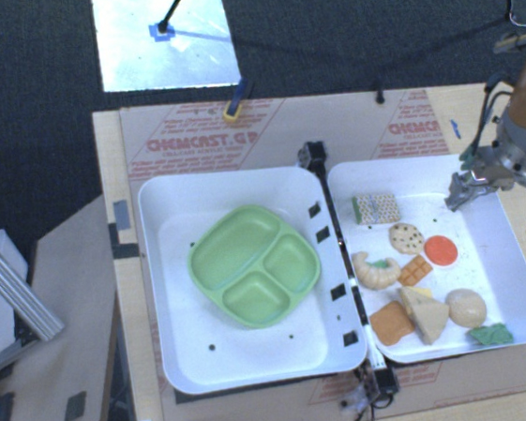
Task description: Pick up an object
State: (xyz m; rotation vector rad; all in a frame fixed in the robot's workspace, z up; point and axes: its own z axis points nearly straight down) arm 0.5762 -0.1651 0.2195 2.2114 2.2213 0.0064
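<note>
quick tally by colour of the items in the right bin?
Orange or red: 3, a round slice, a small waffle piece, a flat wedge
Tan or beige: 4, cookie, croissant, cheese wedge, round bun
Green: 2, patterned square, leafy piece
Total: 9

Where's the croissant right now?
The croissant lies in the right bin, near its left wall, just below the cookie and left of the orange waffle piece.

My bench [80,263]: brown printed sheet [207,136] on top.
Two white bins sit side by side on it: left bin [180,356], right bin [520,270].
</note>
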